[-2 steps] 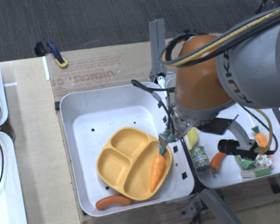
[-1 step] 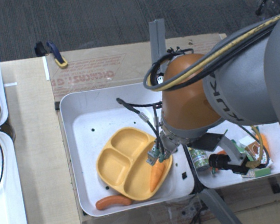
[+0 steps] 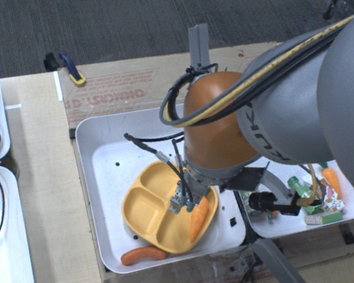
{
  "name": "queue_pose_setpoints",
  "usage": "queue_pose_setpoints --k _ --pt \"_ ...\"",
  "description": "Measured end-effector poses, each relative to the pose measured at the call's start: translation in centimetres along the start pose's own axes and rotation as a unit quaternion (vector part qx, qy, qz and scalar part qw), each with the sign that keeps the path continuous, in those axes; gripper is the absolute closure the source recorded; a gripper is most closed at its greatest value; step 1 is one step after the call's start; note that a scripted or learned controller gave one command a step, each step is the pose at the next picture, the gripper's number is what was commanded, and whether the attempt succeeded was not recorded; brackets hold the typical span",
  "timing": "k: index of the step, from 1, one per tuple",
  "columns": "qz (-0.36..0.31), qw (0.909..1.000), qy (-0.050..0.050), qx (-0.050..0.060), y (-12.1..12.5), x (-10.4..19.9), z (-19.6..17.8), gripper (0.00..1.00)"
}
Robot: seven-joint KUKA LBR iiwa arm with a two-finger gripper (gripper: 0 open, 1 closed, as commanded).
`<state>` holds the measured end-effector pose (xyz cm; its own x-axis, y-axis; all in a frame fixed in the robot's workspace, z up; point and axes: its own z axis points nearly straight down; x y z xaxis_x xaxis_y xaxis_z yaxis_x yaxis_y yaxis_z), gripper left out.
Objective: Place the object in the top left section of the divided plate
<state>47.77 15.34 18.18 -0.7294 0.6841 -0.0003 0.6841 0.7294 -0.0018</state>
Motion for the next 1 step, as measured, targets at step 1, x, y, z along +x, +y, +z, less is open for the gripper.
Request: queue_pose_setpoints --k 1 --pt "-0.024 0.9997 -0.001 -0.001 -1.60 -1.63 -8.37 1.00"
